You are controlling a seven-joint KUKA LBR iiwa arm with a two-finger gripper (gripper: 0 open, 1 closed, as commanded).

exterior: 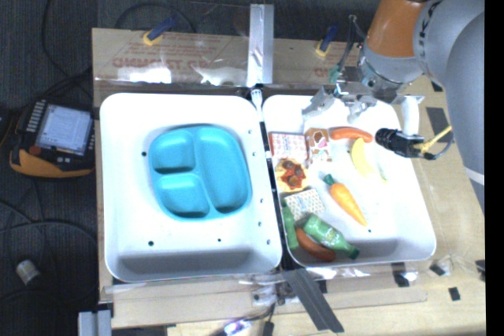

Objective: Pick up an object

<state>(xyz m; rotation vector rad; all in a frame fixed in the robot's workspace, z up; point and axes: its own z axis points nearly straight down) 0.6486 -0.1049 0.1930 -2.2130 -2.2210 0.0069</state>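
My gripper hangs over the far edge of the right bin, below the orange band of the arm. Just in front of it lie a red-orange sausage-like piece and a small printed packet. Nothing shows in the gripper. Further items lie in the same bin: a yellow banana, an orange carrot, a red-bordered card, a dark berry cluster, a checkered packet and a green bag at the near edge.
The left bin holds a blue divided plate. A ridge separates the two bins. A black cylindrical part with a yellow cable juts over the right bin's far right side.
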